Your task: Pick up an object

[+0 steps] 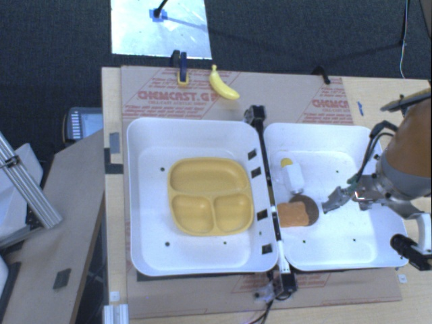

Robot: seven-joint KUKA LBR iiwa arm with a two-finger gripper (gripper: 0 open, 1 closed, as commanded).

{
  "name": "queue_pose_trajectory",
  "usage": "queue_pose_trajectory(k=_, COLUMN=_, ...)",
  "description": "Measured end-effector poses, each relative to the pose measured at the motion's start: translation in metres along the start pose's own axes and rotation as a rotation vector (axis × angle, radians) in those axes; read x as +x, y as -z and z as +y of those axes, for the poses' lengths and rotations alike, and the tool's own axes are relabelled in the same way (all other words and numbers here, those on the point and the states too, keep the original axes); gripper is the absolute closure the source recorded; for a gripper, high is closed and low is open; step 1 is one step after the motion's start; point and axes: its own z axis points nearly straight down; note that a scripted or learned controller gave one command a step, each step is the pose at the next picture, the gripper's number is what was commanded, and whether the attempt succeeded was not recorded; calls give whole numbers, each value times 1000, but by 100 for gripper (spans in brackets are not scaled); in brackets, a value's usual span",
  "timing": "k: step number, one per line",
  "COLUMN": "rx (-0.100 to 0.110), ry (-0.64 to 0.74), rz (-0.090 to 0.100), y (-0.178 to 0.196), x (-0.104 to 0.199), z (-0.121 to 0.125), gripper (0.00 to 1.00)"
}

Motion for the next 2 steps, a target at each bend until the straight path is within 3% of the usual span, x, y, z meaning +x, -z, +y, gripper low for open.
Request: queue_pose_trajectory(k=2, rx=-3, ry=-2, rz=-1, y=-93, x=-1, z=1, gripper=0)
